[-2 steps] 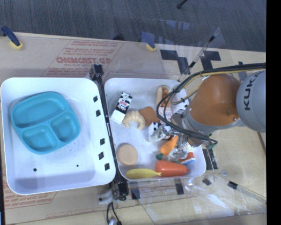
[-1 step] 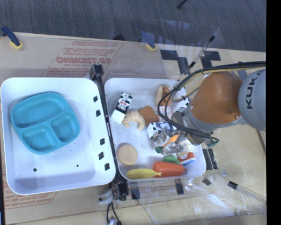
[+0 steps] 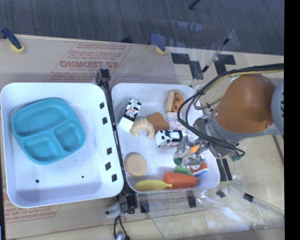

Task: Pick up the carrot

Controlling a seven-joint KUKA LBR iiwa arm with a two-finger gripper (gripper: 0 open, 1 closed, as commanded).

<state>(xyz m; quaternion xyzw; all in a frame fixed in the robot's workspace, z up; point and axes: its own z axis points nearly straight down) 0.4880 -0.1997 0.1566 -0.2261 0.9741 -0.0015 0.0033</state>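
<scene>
Camera view: the claw (image 3: 191, 156) is poised just above the carrot (image 3: 180, 179), its opening untellable, so a short descent is judged needed next.

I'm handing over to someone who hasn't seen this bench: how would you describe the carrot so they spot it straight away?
Look in the right-hand white bin, along its near edge, just below the gripper. The carrot lies flat there, beside a yellow banana on its left. It is the only long orange-red piece, with a bit of green at its upper end.

Carrot (image 3: 180, 179) beside banana (image 3: 153, 185)
</scene>
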